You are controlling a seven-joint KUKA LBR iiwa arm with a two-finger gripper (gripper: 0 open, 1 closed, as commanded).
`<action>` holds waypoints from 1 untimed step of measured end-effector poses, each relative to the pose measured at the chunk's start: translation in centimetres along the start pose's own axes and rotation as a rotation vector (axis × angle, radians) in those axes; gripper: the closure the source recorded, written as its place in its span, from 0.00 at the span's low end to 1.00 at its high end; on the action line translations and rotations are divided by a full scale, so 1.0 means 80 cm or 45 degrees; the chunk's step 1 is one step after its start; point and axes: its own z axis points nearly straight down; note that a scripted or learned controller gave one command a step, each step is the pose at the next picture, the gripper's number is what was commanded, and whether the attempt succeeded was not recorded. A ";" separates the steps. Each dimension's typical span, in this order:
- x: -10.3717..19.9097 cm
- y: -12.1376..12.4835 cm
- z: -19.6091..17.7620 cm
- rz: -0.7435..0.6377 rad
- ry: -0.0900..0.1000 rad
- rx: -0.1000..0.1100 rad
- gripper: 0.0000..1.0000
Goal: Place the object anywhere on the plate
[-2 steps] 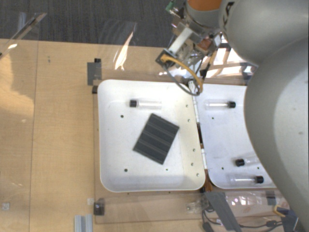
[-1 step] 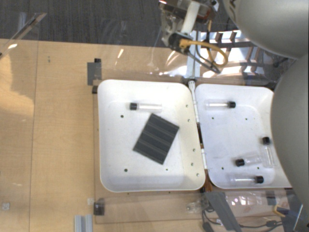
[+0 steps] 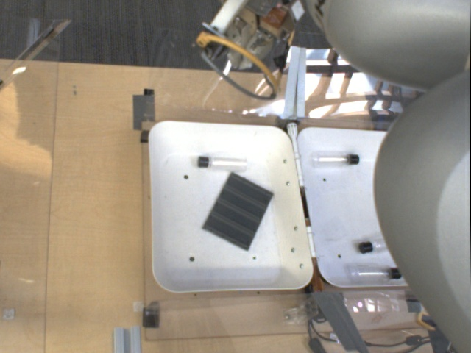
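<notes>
The grey arm (image 3: 423, 197) looms large and blurred along the right side, close to the camera. It covers the right part of the right bin (image 3: 331, 204). Its upper link curves across the top right corner. From there it runs out to the end effector (image 3: 254, 19), which hangs beyond the far edge of the desk (image 3: 73, 197), above the dark floor and well apart from both bins. It is too cluttered and small to make out, so I cannot tell whether it is open or closed, and nothing can be seen in its grasp.

The left bin (image 3: 158, 219) holds a dark ribbed plate (image 3: 238, 211) lying flat near its middle, turned at a slant to the bin's edges. A clear tube (image 3: 221, 162) with a black cap lies on its side near the bin's far edge, cap toward the left. It sits just beyond the plate's far corner, on the white floor of the bin and not on the plate.

In the right bin, a far tube (image 3: 336, 158) lies along the far edge with its cap to the right. A near tube (image 3: 375, 273) lies by the near edge. Between them a black cap (image 3: 366, 248) shows at the edge of the arm.
</notes>
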 end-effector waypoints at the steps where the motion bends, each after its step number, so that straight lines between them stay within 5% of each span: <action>1: 0.026 -0.019 -0.001 0.514 0.003 0.001 1.00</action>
